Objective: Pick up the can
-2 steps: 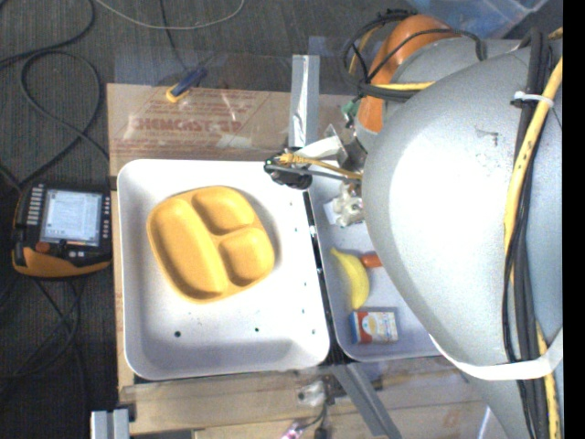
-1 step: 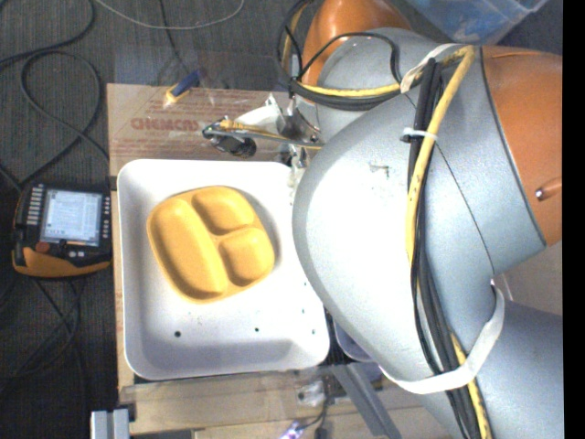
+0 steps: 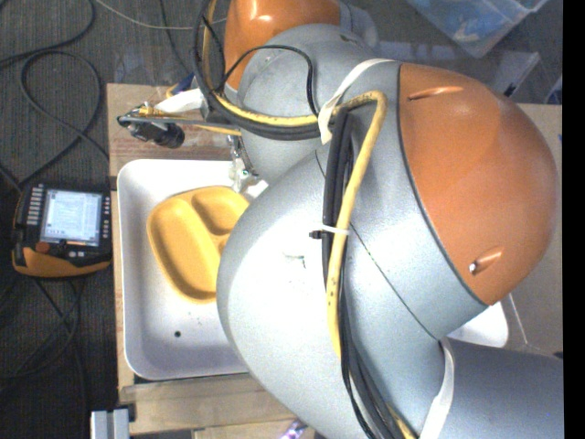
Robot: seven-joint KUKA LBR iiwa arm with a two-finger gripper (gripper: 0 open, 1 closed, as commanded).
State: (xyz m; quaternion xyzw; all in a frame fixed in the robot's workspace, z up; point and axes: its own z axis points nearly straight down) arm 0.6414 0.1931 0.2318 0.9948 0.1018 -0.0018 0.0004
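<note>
The grey and orange arm takes up most of the camera view and covers a large part of both bins. My gripper pokes out from under the arm at the far edge of the left white bin. Just below it lies a yellow, dish-like plastic object, its right side hidden by the arm. The arm hides whatever else lies in the bins.
A small corner of the right bin shows under the arm. On the dark floor to the left lies a hand-held control pendant with black cables. A clear plastic box sits at the top right.
</note>
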